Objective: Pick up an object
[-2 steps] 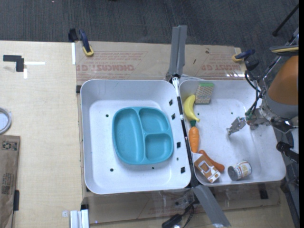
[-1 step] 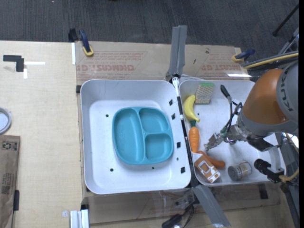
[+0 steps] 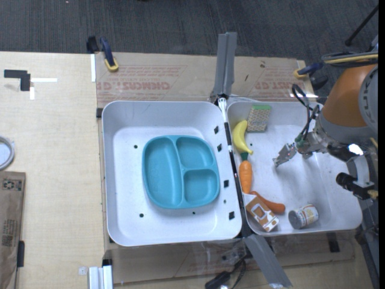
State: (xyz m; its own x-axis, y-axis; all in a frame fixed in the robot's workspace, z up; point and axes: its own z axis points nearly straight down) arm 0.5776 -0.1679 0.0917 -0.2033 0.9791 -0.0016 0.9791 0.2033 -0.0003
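The right bin holds several objects. A yellow banana and an orange carrot lie along its left wall. A green speckled sponge rests in its far left corner. At its near edge lie an orange-red sausage, a small white and orange box and a tin can on its side. My gripper hangs over the bare middle of this bin, right of the carrot and banana, with its fingers open and nothing between them.
The left bin holds a blue divided plate. A grey divider stands between the bins at the back. The grey and orange arm crosses the right bin's far right side.
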